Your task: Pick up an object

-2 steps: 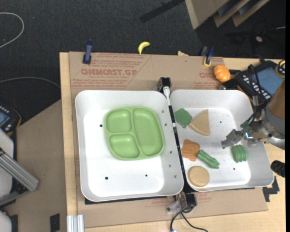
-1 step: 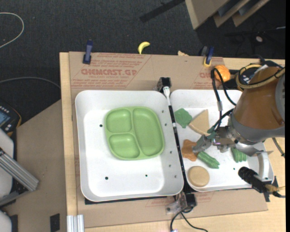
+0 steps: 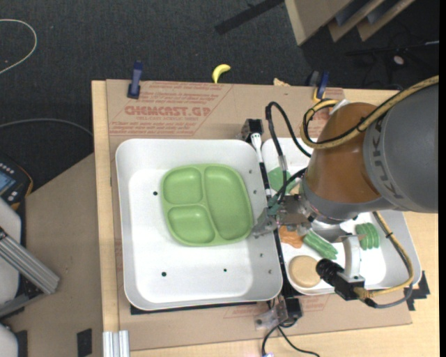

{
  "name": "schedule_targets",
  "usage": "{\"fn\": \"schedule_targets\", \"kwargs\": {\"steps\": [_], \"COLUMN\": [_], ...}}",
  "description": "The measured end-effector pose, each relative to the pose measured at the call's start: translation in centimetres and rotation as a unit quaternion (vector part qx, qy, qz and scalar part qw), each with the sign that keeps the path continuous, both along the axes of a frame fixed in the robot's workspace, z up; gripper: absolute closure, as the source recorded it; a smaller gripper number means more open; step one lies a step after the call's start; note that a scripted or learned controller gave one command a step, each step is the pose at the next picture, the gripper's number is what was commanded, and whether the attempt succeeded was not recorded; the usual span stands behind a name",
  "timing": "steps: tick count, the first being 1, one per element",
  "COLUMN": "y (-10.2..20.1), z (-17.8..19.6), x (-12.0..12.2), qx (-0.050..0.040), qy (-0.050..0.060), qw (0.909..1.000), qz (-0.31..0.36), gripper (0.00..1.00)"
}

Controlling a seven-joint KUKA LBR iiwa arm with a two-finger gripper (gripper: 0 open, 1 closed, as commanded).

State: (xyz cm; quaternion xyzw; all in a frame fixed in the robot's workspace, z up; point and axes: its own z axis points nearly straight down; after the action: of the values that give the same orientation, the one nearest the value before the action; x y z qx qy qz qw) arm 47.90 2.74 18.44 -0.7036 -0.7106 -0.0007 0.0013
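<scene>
Two white bins on my bench: the green divided plate point(image 3: 208, 204) fills the left bin point(image 3: 139, 272); my gripper point(image 3: 279, 217) hovers at the divider, grip state unreadable.

Dark grey carpet point(image 3: 104, 42) surrounds a brown board bench point(image 3: 174, 104); white cable point(image 3: 28, 31) loops at ten o'clock, wooden furniture point(image 3: 341, 21) at one.

Two white bins point(image 3: 139, 272), one green divided plate point(image 3: 207, 203).
</scene>
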Motion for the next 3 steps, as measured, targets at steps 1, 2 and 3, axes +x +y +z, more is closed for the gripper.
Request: {"fn": "schedule_targets", "kwargs": {"steps": [1, 2, 3], "y": [-0.6, 0.5, 0.8], "z": [1.0, 18.8, 23.7], "x": [0.1, 0.2, 0.1], "qx": [-0.0012, 0.0003, -0.0012], "qy": [-0.001, -0.011, -0.004], "qw": [1.0, 0.9999, 1.0], "qz": [-0.005, -0.003, -0.004], "gripper": [1.0, 1.0, 1.0]}}
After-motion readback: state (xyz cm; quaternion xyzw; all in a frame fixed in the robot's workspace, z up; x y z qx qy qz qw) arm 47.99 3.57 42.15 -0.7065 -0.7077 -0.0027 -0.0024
